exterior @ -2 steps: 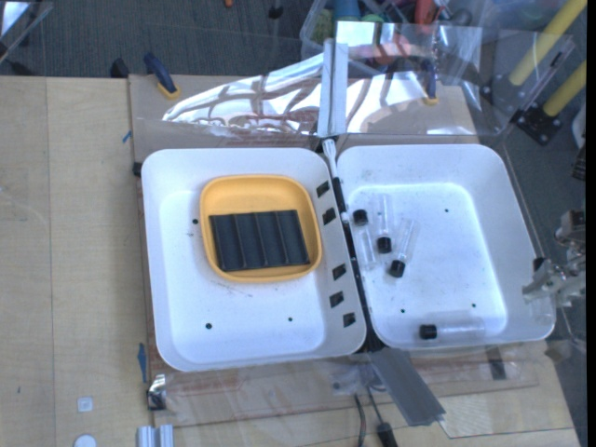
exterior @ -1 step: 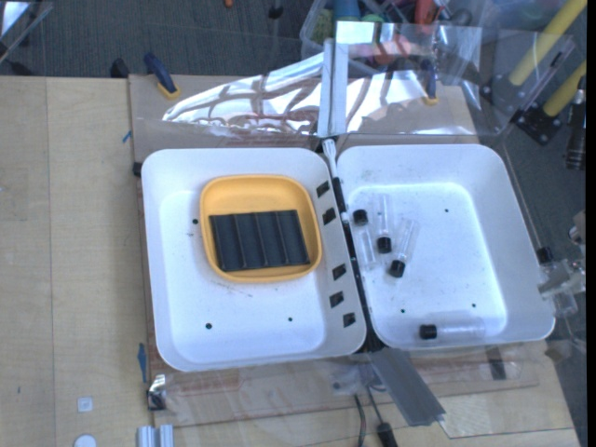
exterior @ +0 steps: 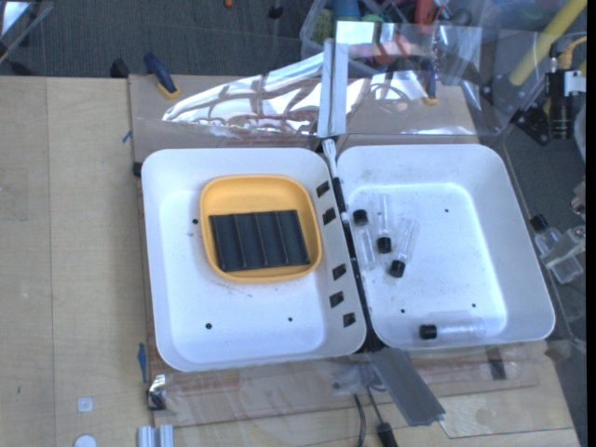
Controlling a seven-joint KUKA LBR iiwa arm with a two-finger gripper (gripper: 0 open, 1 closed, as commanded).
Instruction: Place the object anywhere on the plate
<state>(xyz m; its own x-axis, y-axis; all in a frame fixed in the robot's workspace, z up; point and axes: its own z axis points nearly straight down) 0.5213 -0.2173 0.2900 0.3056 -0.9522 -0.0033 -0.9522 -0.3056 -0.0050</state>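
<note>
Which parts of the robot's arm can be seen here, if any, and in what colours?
At the upper right edge sits black blocky hardware with a small pale patch, beside a yellow bar. Whether it belongs to the arm cannot be told.

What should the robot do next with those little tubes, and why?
Probably reach down to one clear tube in the right bin and grasp it, because the tubes lie there while the yellow plate in the left bin carries just a dark ridged block.
</note>
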